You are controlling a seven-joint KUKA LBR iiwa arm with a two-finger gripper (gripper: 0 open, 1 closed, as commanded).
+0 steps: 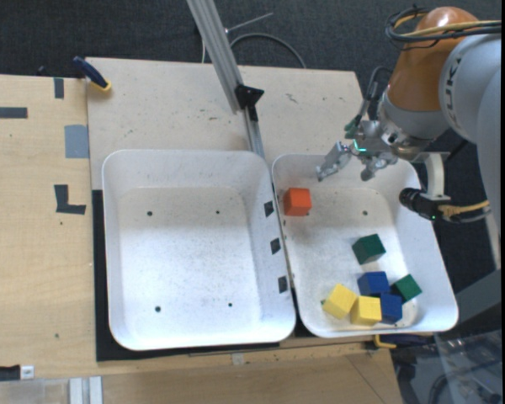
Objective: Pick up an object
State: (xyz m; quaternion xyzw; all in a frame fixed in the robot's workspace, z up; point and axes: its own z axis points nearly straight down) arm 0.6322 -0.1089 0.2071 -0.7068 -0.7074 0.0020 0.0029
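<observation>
A pale wooden surface (160, 108) carried two shallow white bins side by side, the left bin (118, 225) and the right bin (421, 234). Nearest in the right bin lay a cluster: two yellow cubes (340, 300) touching blue cubes (373, 283), with a green cube (407, 287) just to their right. A darker green cube (369, 247) sat a little farther back. Farther still, near the bin's left wall, stood an orange cube (297, 201). My end effector (350, 167) hovered over the far edge, fingers spread, pinching nothing.
</observation>
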